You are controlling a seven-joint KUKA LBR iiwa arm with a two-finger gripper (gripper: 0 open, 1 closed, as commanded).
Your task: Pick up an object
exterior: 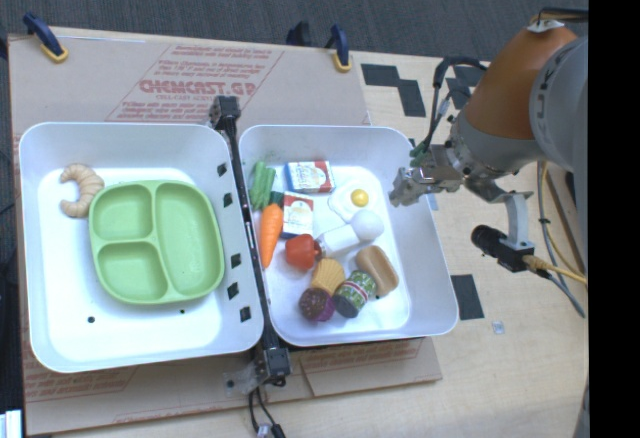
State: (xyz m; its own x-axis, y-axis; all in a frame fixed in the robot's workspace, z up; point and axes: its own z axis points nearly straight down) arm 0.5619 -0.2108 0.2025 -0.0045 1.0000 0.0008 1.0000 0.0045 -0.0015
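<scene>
Over the right rim of the right bin, the hand is seen at the end of the grey and orange arm; whether it is wide or narrow cannot be told, and nothing is seen held in it. Within that bin a carrot, a tomato, a fried egg, a small carton and a hot dog are crowded together. In the left bin a green divided plate is laid, with a croissant just beside its upper left edge.
</scene>
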